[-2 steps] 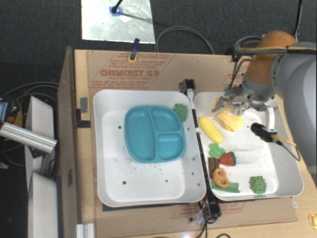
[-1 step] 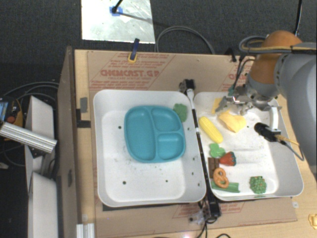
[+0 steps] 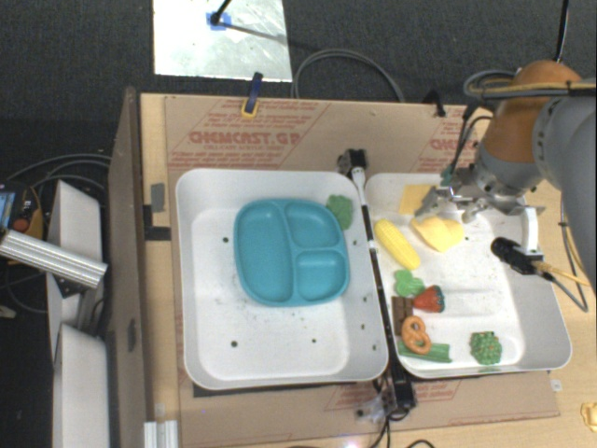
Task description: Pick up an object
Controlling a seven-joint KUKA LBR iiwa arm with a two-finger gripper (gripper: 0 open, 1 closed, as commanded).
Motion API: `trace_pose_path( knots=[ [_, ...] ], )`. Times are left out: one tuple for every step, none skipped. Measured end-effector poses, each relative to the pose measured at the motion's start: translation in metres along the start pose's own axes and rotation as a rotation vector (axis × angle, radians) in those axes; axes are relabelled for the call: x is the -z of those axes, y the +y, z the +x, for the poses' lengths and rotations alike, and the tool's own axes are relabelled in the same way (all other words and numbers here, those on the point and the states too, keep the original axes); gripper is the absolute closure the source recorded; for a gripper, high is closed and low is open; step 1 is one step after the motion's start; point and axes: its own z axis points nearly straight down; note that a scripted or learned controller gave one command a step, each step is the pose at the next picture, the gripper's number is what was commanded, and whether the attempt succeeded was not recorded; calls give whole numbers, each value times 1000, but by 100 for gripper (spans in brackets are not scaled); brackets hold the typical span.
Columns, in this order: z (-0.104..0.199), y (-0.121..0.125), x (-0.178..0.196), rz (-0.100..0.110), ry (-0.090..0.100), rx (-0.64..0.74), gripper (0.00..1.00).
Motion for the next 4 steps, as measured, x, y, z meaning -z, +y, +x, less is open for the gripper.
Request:
trace_pose_path(
  knots=[
    [-28,-17,-8,1,0,-2,0],
    [47,21,5,-5,1,11,0],
    [-7,19,-18,-1,-1,-1,0],
    [-6,-6,-2,0,0,1,0]
  ],
)
